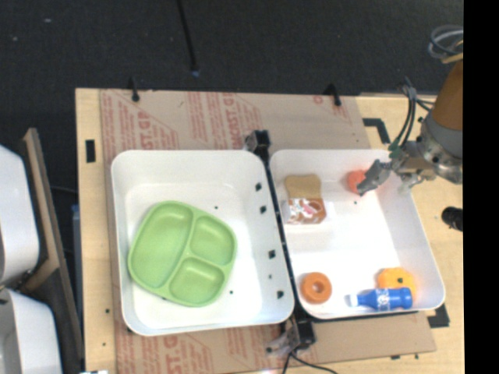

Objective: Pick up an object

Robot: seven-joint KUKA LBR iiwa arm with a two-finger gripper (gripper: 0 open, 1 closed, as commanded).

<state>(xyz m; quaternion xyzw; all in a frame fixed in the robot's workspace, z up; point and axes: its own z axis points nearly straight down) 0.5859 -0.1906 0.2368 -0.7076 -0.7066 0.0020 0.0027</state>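
Observation:
My gripper (373,178) reaches in from the right over the upper part of the right bin (413,232). It hangs right beside a small red-orange object (355,180), touching or nearly touching that object's right side. Further left lie a tan block (302,185) and a clear packet with red print (305,209). Near the front of the bin sit an orange ring (316,287), a yellow object (394,277) and a blue bottle with a white cap (382,299).
The left bin (156,170) holds a green divided plate (183,253). A black divider with clips (271,209) runs between the bins. The arm's wrist with its cables (437,150) stands over the right bin's far right rim.

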